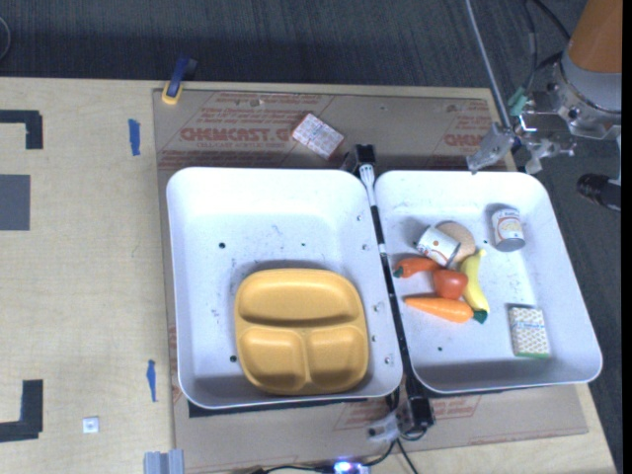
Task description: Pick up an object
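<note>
Two white bins were seen side by side on the bench: the left bin (197, 205) was occupied by a large yellow tray (301, 329), the right bin (563, 294) by a cluster of small things. In that cluster a carrot (439, 309), a banana (475, 286) and a tomato (449, 282) were found touching, with a can (508, 227) and a small box (529, 330) set apart. The gripper (513, 136) was held beyond the right bin's far edge, nothing was gripped, and whether its fingers were apart could not be told.
</note>
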